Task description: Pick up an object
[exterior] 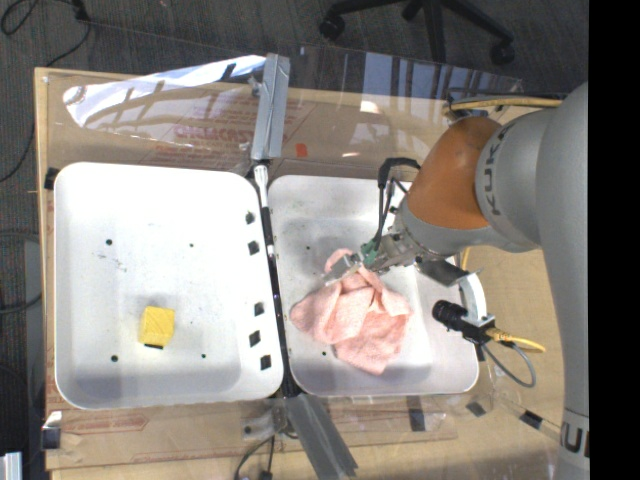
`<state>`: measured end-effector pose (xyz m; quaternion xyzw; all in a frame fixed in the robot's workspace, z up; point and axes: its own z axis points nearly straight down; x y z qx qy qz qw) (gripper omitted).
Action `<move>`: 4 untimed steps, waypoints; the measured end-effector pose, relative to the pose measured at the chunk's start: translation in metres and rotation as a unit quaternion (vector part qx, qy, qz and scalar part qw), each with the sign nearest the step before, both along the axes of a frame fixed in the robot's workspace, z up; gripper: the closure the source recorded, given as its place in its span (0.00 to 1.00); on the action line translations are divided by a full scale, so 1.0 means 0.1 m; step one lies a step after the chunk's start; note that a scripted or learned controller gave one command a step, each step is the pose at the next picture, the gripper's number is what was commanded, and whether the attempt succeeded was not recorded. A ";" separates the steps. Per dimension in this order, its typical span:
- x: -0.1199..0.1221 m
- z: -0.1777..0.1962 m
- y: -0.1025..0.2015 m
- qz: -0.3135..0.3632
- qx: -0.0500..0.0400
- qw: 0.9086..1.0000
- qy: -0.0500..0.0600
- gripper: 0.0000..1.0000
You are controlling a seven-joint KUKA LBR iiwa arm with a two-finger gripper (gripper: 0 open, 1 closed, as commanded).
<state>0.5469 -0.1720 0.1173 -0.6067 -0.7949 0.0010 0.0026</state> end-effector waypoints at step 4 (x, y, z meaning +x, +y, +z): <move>1.04 0.76 0.98 0.156 -0.001 0.988 -0.003 1.00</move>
